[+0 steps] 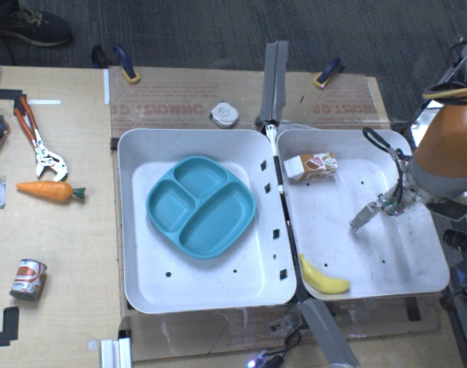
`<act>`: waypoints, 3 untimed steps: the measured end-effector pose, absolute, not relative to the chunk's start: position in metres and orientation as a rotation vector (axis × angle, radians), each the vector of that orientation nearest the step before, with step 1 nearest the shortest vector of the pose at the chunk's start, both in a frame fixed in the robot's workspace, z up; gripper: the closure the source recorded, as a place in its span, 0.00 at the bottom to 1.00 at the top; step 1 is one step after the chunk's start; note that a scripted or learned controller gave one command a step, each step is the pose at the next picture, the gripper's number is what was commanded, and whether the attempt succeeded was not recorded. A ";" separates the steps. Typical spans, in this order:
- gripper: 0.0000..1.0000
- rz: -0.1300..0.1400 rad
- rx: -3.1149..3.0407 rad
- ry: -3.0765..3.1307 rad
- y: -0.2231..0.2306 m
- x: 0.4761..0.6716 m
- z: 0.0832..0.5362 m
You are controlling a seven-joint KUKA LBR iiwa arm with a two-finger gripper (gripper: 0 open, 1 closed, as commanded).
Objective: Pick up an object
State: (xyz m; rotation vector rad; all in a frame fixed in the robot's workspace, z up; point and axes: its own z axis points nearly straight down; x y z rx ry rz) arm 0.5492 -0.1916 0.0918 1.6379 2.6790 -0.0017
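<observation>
Low over the right bin (417, 278) hangs the pincer (361, 219), seen at the end of the grey arm (429, 176) that reaches in from the right; whether it is open or closed cannot be told, and nothing is seen held in it. It is placed over bare white floor near the middle of that bin, well apart from every wall. Three things may be counted as candidates for picking. A small carton (311, 165), white with a brown and red print, lies near the right bin's far left corner, close beside the divider between the bins. A yellow banana (322, 279) is lodged at the near left corner, against the front rim. Between carton and banana, and rightward to the pincer, a broad stretch of bin floor is left open. The left bin (133, 228) is occupied by a teal divided plate (202, 206), set roughly at its centre with a margin of white floor all around, widest toward the front wall. On the bench (64, 244) to the left of the bins, well apart from them, are laid an orange carrot (47, 192), a wrench (41, 146) with red handle, and a small can (27, 277) on its side. Behind the bins a round white object (225, 114) rests on the cardboard sheet (179, 102), whose far edge is held by two clamps (126, 63).
</observation>
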 end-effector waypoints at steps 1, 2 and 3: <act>0.00 -0.015 2.110 2.330 -0.145 0.642 0.092; 0.00 -0.002 2.123 2.313 -0.224 0.586 0.156; 0.00 -0.001 2.118 2.316 -0.175 0.659 0.093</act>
